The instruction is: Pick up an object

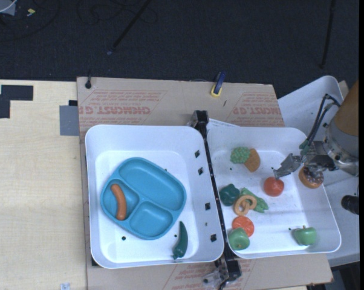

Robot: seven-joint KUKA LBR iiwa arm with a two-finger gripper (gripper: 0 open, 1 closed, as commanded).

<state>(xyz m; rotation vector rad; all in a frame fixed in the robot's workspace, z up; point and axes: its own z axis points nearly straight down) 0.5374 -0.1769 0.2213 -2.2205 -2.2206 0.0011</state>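
A pale wooden bench [31, 180] carries a sheet of printed cardboard [170, 104], and on that sit two shallow white bins side by side.

The left bin [100, 144] holds a blue divided plate [147, 192] with three compartments. An orange sausage [118, 200] lies in the plate's left compartment. A dark green chilli pepper [181, 241] lies on the bin floor just beside the plate's lower right corner, near the bin's front edge.

The right bin [273, 139] holds a scatter of toy food. Near its back lies a green and orange piece, perhaps a vegetable [245, 157]. Further forward sit a dark green pepper [228, 193], and touching it a tan ring [243, 205] over a light green piece [258, 203]. Below these an orange-red fruit [243, 225] touches a green apple [238, 239] at the front wall. A red tomato [274, 186] sits near the middle of the bin, a brown and orange item [311, 177] lies further right, and another green apple [305, 235] rests in the front right corner.

The gripper [286, 167] reaches in from the right over this bin, its grey tip just above and right of the red tomato, close to it. Whether the fingers are wide or narrow cannot be told, and nothing is seen held between them.
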